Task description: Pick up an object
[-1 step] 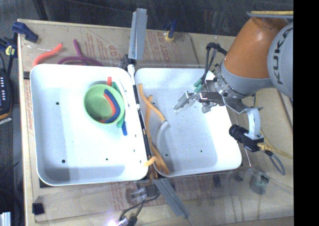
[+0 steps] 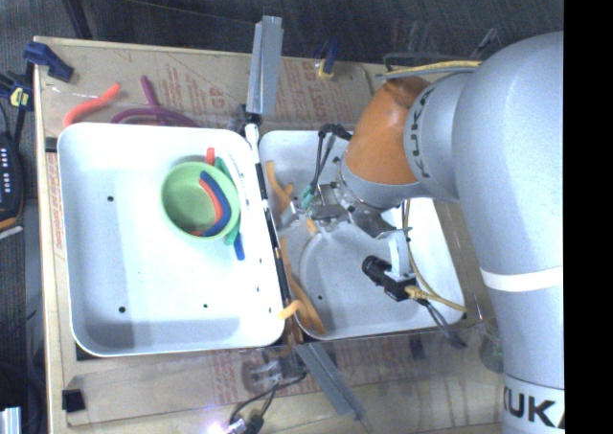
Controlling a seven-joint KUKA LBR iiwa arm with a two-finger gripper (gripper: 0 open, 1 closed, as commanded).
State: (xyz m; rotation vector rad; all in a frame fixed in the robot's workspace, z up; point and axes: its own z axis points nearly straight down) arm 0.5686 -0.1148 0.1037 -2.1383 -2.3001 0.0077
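The things to pick from are split: a green bowl (image 2: 199,200) with red and blue pieces inside sits in the left bin (image 2: 105,279), and yellow-orange pieces (image 2: 305,306) lie along the left wall of the right bin (image 2: 354,312). My fingers (image 2: 321,217) hang over that right bin's upper left part (wide or narrow, I cannot tell). Both bins rest on the counter (image 2: 172,78).

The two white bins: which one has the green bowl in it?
The left bin holds the green bowl. The right bin has the gripper reaching into it, with no bowl visible.
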